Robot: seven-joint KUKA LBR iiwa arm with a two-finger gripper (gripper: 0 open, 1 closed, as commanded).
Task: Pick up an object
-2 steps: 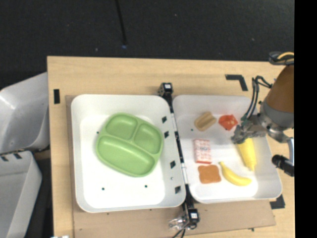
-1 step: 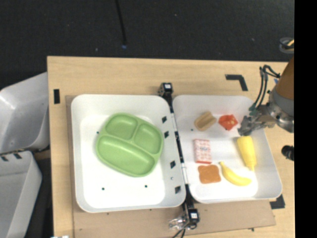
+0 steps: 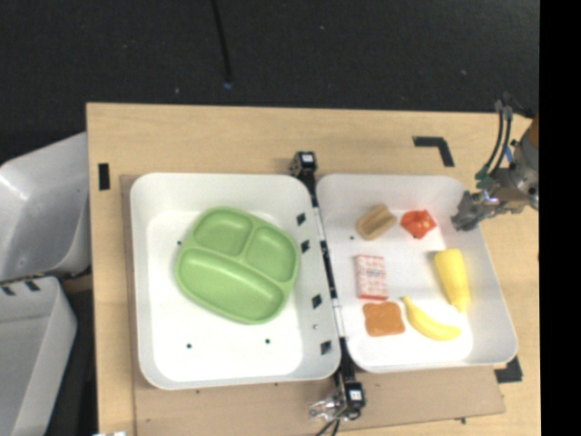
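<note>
The right bin [image 3: 472, 343] holds several toy foods: a tan bread roll [image 3: 374, 221], a red pepper piece [image 3: 418, 223], a pink-and-white packet [image 3: 370, 275], an orange toast slice [image 3: 384, 319], a yellow banana [image 3: 429, 321] and a yellow corn-like piece [image 3: 453, 278]. My gripper [image 3: 472, 209] hangs at the right bin's far right rim, to the right of the red piece and apart from it. Nothing shows between its fingers.
The left bin [image 3: 163, 334] bears a green divided plate [image 3: 238, 263] near its middle. A black divider with clips [image 3: 320, 262] runs between the two bins. Grey-white equipment [image 3: 36, 234] stands off the bench's left side.
</note>
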